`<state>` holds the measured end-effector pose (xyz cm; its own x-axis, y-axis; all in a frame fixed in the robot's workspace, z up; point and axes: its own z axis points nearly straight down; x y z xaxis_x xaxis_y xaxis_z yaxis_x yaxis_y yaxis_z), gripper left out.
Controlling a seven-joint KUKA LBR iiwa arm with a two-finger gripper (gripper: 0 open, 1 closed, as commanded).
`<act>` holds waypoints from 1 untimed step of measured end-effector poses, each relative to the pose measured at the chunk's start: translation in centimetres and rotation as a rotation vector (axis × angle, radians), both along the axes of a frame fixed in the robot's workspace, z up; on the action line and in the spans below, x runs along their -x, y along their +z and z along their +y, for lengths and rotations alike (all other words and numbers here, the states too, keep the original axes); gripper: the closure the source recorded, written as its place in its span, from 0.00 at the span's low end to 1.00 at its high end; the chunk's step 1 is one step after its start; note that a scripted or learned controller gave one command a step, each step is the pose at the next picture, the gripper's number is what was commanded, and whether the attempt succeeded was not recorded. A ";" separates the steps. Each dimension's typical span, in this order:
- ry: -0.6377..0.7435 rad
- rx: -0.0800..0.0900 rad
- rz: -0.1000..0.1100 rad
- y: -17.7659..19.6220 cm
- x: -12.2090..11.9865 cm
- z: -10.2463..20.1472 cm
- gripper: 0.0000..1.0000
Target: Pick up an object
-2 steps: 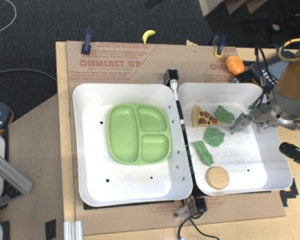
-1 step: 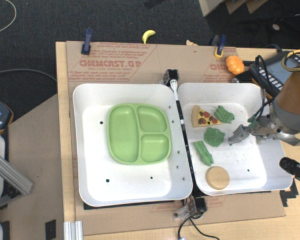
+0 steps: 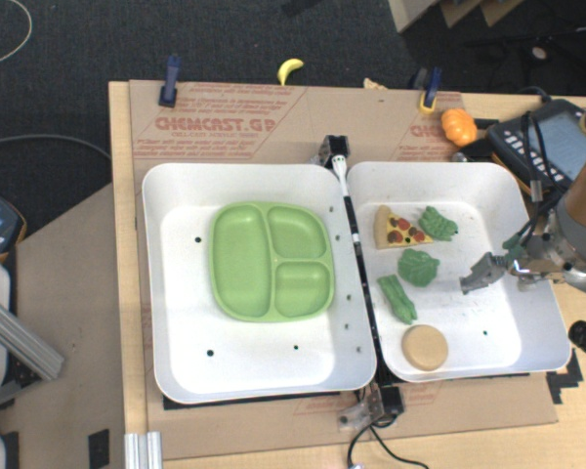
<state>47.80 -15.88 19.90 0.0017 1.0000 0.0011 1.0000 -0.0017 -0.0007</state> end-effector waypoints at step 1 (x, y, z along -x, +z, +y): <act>0.004 -0.001 0.002 -12.0 -0.2 4.0 0.00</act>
<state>47.96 -11.86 7.92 -0.0019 1.0000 0.0022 1.0000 0.0019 -0.0032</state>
